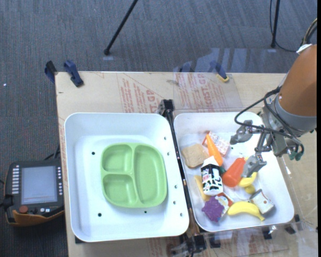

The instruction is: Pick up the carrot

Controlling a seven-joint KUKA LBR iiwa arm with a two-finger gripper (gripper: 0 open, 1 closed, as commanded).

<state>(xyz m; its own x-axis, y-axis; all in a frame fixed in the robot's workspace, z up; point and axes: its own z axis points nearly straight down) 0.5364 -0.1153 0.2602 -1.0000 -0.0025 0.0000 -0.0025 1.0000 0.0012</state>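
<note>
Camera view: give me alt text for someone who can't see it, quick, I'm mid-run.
The gripper hangs open over the right bin, close to the right of the orange carrot, holding nothing. Around the carrot lie a bread slice, a cow-patterned carton, a banana and purple grapes. The left bin holds a green divided plate.
</note>
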